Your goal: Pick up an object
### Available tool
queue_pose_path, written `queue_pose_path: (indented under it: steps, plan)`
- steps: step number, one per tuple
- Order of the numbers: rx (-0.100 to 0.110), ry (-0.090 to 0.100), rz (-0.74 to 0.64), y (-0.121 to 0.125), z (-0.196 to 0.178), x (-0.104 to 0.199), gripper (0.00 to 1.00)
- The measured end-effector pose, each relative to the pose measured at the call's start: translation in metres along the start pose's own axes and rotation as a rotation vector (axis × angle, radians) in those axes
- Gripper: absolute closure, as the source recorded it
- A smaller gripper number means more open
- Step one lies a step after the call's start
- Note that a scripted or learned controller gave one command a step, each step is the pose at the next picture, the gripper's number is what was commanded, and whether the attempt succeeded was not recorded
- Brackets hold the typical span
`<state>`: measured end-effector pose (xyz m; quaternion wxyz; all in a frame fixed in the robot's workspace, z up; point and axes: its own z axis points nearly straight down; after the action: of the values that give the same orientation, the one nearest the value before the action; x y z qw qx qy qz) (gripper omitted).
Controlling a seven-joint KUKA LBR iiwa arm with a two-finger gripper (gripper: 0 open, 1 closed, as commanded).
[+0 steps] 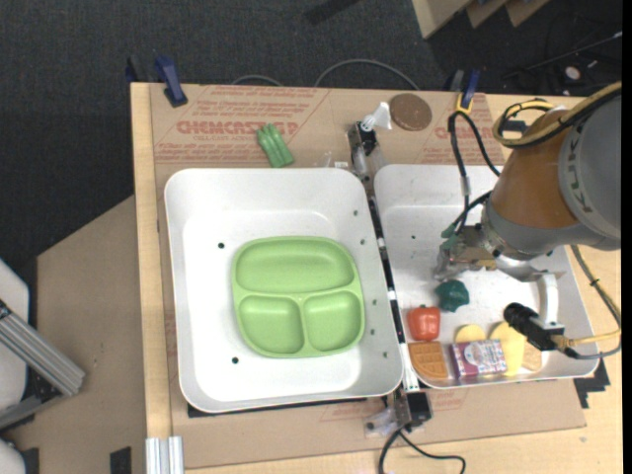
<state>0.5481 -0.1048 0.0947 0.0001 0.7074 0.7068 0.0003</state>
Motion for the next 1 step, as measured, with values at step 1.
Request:
queue_pose_path:
  steps: [1]
  plan:
    - [0.001,0.0,0.0,-0.0002,0.0004,0.0,0.0]
